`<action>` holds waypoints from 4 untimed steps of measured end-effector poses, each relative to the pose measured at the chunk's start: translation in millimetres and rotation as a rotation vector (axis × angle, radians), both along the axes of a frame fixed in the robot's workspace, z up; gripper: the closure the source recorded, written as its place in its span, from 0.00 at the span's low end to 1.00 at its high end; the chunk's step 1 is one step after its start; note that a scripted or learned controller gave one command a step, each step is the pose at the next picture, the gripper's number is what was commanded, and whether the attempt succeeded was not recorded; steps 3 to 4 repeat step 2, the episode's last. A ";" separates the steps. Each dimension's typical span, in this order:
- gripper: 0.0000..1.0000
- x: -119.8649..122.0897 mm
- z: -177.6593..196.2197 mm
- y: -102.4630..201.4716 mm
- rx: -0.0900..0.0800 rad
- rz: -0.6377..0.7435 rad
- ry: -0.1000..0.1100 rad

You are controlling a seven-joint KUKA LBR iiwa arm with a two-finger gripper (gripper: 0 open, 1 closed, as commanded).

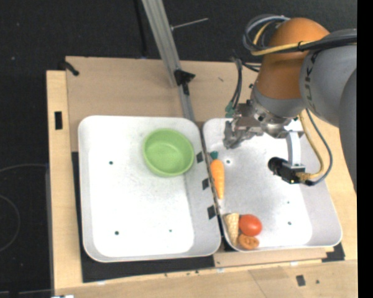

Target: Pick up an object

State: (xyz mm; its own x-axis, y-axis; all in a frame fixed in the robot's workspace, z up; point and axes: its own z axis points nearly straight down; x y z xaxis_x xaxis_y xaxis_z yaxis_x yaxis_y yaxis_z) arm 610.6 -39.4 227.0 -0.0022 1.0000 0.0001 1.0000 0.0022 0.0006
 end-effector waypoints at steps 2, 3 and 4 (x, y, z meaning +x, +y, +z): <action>1.00 -33.0 20.3 95.2 0.002 0.005 0.001; 1.00 -33.0 20.3 95.2 0.002 0.005 0.001; 1.00 -33.0 20.3 95.2 0.002 0.005 0.001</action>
